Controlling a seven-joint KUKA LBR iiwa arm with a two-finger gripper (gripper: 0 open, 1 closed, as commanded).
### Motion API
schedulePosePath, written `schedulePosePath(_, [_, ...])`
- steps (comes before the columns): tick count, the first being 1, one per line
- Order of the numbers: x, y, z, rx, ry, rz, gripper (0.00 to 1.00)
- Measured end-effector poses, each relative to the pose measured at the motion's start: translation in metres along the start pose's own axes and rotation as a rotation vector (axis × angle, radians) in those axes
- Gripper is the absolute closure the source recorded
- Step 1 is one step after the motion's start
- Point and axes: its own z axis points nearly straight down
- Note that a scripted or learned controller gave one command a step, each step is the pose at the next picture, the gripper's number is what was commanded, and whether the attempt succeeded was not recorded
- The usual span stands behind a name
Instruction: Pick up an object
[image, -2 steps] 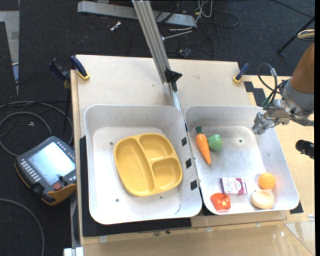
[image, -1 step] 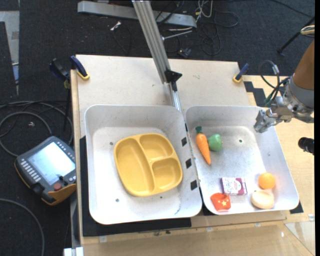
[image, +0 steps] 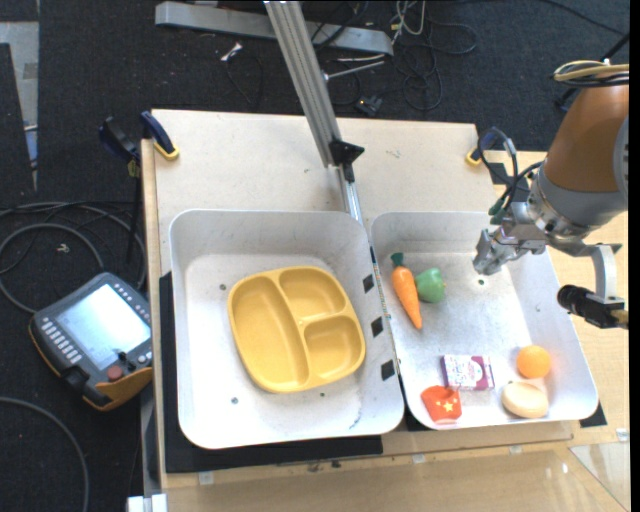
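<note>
The right bin (image: 560, 330) holds several small objects. An orange carrot (image: 406, 294) lies at its left side, touching a green round piece (image: 431, 285). Near the front sit a red piece (image: 441, 403), a pink and white box (image: 467, 372), a cream oval piece (image: 526, 399) and an orange ball (image: 534, 361). My gripper (image: 487, 260) hangs over the back of the right bin, to the right of the green piece, with nothing seen between its fingers.
The left bin (image: 200, 300) holds a yellow divided plate (image: 297, 327). A slanted metal pole (image: 310, 85) crosses above the gap between the bins. A teach pendant (image: 92, 340) lies on the floor at the left. Blue clamps (image: 150, 130) grip the bench's back corners.
</note>
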Motion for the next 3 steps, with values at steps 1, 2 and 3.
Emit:
schedulePosePath(1, [0.051,-0.003,-0.009,-0.002,0.000,-0.001,1.00])
schedulePosePath(2, [0.106,-0.010,-0.018,-0.002,0.001,-0.002,1.00])
schedulePosePath(3, [0.149,-0.028,-0.022,0.000,0.000,0.000,1.00])
